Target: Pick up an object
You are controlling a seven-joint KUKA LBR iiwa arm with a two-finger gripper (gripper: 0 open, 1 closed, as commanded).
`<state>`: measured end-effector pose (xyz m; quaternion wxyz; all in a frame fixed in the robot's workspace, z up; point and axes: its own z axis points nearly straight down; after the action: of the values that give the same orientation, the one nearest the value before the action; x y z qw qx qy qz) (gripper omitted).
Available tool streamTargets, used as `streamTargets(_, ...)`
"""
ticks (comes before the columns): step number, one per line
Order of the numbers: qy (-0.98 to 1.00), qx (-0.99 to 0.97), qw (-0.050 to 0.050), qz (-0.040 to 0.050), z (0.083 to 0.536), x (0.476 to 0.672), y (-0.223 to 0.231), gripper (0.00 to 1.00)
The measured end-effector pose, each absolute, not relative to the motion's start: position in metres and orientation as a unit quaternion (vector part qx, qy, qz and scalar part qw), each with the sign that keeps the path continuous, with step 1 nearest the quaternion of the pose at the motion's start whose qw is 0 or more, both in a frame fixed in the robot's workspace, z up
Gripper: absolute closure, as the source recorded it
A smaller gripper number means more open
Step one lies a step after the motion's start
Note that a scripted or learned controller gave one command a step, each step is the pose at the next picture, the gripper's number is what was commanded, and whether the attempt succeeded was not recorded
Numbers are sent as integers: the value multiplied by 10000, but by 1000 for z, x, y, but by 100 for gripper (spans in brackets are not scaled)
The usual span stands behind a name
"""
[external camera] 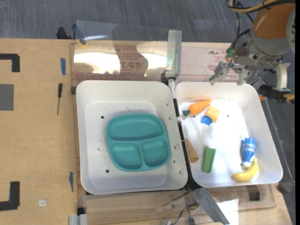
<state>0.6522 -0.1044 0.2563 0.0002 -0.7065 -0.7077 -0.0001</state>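
Observation:
The right bin holds an orange carrot, a yellow block and a small blue piece near its far left corner. Closer to the front lie a green cylinder, a blue and white bottle, a yellow banana and a brown cone by the left wall. My gripper hangs over the far rim of this bin, above and behind the carrot. It is open, its two fingers spread wide with nothing between them.
The left bin holds a teal divided plate. A clear panel and a metal post stand behind the bins. Cardboard covers the bench to the left.

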Motion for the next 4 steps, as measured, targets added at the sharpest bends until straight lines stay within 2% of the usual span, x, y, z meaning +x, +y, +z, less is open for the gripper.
streamTargets(1, -7085, -7058, -13, -15, 268, 653, -104, 100)
streamTargets(2, -6955, -7185, 41, 36, 120, 615, -140, 100)
streamTargets(3, -6963, -7177, -4, -4, 126, 619, -139, 0)
streamTargets(4, -6938, -7202, -20, -15, 87, 624, -132, 0)
